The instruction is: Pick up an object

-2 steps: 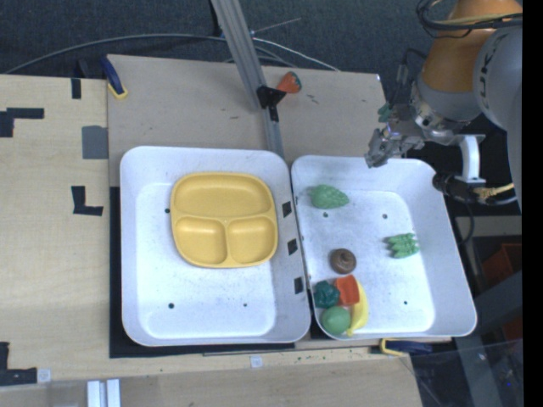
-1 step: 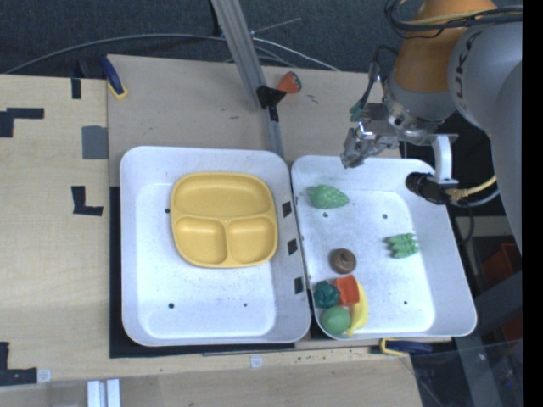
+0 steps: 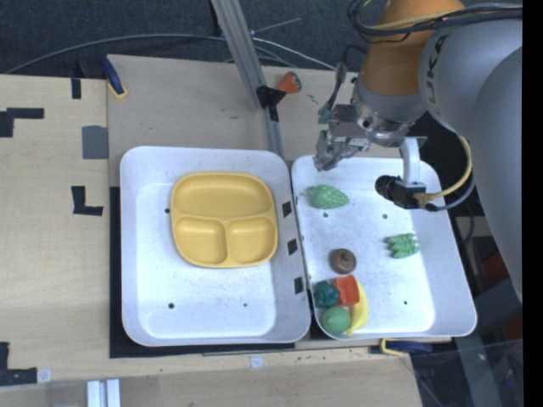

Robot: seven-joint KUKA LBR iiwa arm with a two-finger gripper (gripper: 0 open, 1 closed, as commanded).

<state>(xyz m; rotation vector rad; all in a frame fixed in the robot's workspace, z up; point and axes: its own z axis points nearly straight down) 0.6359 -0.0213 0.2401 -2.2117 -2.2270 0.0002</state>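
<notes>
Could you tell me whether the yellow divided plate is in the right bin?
No, the yellow divided plate lies in the left bin, apart from the toys.

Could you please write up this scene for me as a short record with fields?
arm: reaches in from the right
gripper: above the far edge of the right bin
left bin: holds a yellow divided plate
right bin, far part: pale green item
right bin, middle: brown round item, green leafy item
right bin, near corner: pile of small toys
</notes>
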